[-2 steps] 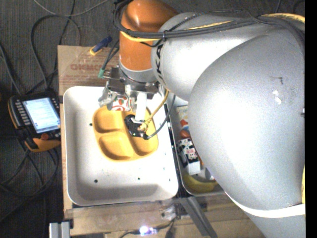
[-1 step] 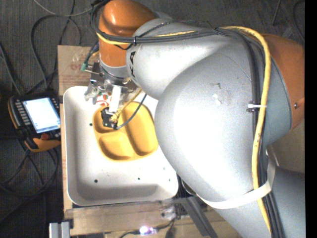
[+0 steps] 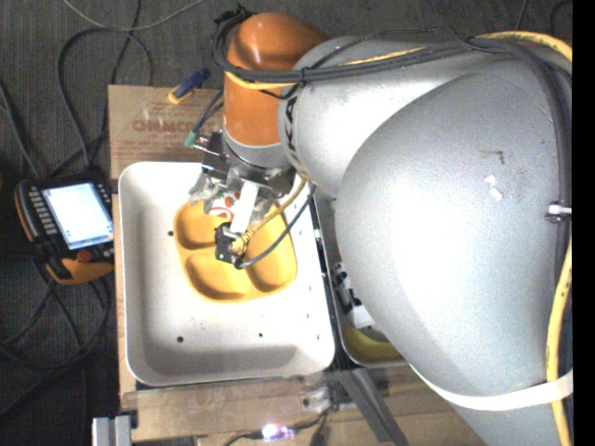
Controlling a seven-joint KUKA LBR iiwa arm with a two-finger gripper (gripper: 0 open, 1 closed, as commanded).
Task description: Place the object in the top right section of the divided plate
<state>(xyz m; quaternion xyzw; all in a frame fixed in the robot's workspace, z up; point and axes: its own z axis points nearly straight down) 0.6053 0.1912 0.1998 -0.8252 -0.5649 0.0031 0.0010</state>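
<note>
A shallow white bin (image 3: 139,342) sits on a brown cardboard sheet (image 3: 153,124) with faded red lettering, a blue-and-yellow plug (image 3: 189,85) lies at the sheet's far edge, a pendant (image 3: 70,221) with a lit screen rests left of the bin, and cables (image 3: 93,7) loop across the dark floor (image 3: 37,91).

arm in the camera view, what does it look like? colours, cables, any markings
The arm is a bulky, rounded, glossy grey shell with small scuff marks. Above the wrist sits a smooth orange band, with black cables looped beside it. A yellow cable runs along the grey shell. The tool under the band is pale metal; its details are too cluttered to make out.
</note>
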